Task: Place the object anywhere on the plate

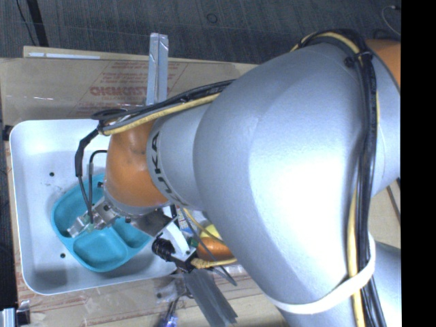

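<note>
Object is the mystery here: nothing sits plainly in the gripper [88, 222], and whether that gripper is open or closed I cannot tell, since the wrist and cables crowd it. It hangs right over the blue plate [102, 252], whose divided hollows spread below and to the camera's right of the tip, all inside the white bin [34, 176]. Well off to the right of the gripper, tucked under the big grey arm [286, 182], an orange and yellow shape [212, 248] peeks out, and that may be the object, though it's too hidden to be sure. If so, it looks small, so probably light; I'd take it across its narrow middle, gently in case it's slippery or soft.
</note>
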`<state>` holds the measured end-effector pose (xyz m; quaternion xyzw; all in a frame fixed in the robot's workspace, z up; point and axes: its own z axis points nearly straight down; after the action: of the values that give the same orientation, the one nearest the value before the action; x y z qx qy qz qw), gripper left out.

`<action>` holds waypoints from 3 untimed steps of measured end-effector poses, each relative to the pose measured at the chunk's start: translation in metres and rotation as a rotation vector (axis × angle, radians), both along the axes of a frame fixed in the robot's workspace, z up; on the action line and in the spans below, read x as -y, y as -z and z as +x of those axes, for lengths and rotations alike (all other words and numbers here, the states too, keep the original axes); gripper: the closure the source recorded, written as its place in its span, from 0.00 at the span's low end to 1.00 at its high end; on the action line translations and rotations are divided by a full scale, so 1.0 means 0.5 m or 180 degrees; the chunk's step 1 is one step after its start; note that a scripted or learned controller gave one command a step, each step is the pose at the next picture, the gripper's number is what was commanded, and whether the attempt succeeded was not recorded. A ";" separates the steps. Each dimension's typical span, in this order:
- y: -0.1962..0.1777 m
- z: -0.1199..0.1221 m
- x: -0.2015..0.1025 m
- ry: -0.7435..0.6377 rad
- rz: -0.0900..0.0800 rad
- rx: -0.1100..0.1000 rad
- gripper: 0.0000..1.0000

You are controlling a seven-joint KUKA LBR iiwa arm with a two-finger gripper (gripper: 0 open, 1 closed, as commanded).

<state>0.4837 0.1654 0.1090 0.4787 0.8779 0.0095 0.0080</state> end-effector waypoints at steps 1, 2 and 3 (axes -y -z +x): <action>0.021 -0.004 -0.082 0.0622 -0.0012 -0.0033 0.00; 0.006 -0.008 -0.084 0.0606 -0.0015 -0.0056 1.00; -0.240 0.075 -0.044 -0.0279 -0.0032 -0.0077 1.00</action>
<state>0.5211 0.1874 0.2290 0.4398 0.8981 -0.0004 -0.0006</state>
